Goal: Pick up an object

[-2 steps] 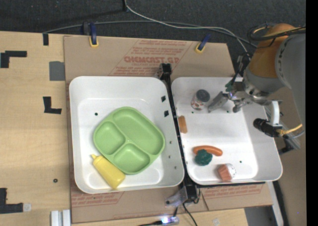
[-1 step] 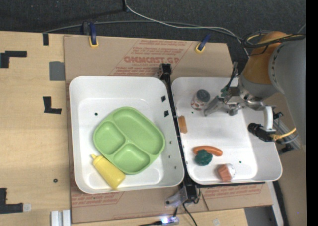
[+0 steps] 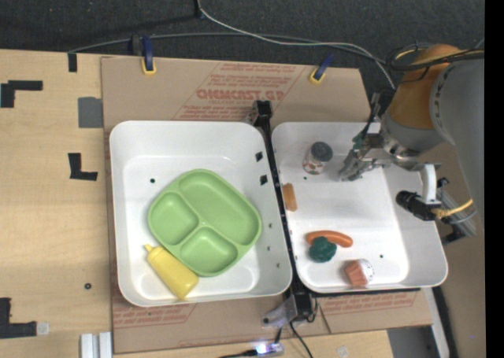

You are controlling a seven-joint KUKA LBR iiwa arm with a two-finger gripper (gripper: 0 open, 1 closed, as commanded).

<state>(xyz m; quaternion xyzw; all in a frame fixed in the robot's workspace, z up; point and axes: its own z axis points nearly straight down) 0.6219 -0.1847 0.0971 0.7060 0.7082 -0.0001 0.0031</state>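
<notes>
Seen from above at a slant: two shallow white bins side by side on a cardboard sheet [image 3: 236, 89] printed with red lettering, upside down from here and too blurred to read for certain. Left bin [image 3: 126, 152]: a green divided plate [image 3: 205, 221] with three compartments, and a yellow squeeze bottle [image 3: 170, 271] lying just beside its lower left edge, touching or nearly so. Right bin [image 3: 417, 266]: a small grey-lidded jar [image 3: 318, 157] with a label too small to read, near the upper left; a small orange piece [image 3: 290, 197] against the left wall; lower down an orange carrot-like piece [image 3: 330, 238] touching a dark green lump [image 3: 322, 251]; near the front edge a reddish-brown block with a white end [image 3: 358, 272], kind unclear. Hand [image 3: 352, 167] reaching in from the right, low over the right bin's upper part, beside the jar but apart from it, dark fingers [image 3: 348, 169] pointing down and left, a narrow gap between them, nothing held. Grey arm [image 3: 465, 105] with orange band, cut off at the right edge. Blue and yellow clamps [image 3: 147, 60] at the cardboard's far edge, cables across the dark surface behind, a blurred grey shape at top left, unidentifiable.
</notes>
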